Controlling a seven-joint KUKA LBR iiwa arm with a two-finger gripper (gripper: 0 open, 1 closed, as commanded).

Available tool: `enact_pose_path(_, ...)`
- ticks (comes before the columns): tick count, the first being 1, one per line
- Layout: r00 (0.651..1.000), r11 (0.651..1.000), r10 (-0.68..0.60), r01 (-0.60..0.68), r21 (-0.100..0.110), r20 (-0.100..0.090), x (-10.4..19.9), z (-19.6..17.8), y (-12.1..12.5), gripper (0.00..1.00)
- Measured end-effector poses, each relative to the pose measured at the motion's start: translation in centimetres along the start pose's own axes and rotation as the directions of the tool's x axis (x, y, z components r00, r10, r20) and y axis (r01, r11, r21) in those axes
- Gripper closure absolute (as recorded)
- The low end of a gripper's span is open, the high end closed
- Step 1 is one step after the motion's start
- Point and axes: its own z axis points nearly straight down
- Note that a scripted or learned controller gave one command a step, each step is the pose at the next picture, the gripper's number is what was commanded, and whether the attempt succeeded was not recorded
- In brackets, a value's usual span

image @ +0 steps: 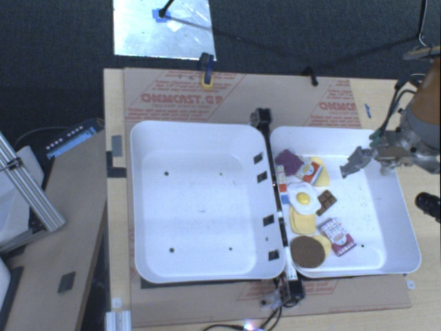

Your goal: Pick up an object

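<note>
Toy food lies along the left side of the right bin [386, 205]: a purple piece [289, 162], a yellow and red piece [315, 171], a fried egg [303, 199], a small brown block [325, 201], a yellow slab [302, 221], a dark brown disc [308, 252] and a red and white packet [337, 235]. My gripper [354, 163] hangs over the upper right part of that bin, to the right of the yellow and red piece and apart from it. Nothing shows between its fingers.
The left bin [200, 198] sits beside the right one, with a black divider strip [270, 185] between them. A shiny metal plate [164, 18] lies at the back. Cardboard [227, 95] underlies both bins. Aluminium framing [27, 192] stands at the left edge.
</note>
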Motion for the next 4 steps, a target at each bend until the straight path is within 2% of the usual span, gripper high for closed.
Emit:
enact_pose_path(1, 1.0, 1.0, -0.003, 0.003, -0.003, 0.0, 0.0, -1.1, 0.1, 1.0)
enact_pose_path(2, 1.0, 1.0, 0.002, -0.002, 0.004, -0.002, 2.0, 4.0, -3.3, 1.0)
enact_pose_path(3, 1.0, 1.0, 0.003, -0.003, 0.003, -0.002, 3.6, 7.0, -5.7, 1.0)
enact_pose_path(4, 1.0, 1.0, 0.002, -0.002, 0.008, -0.003, 5.4, 14.0, -5.8, 1.0)
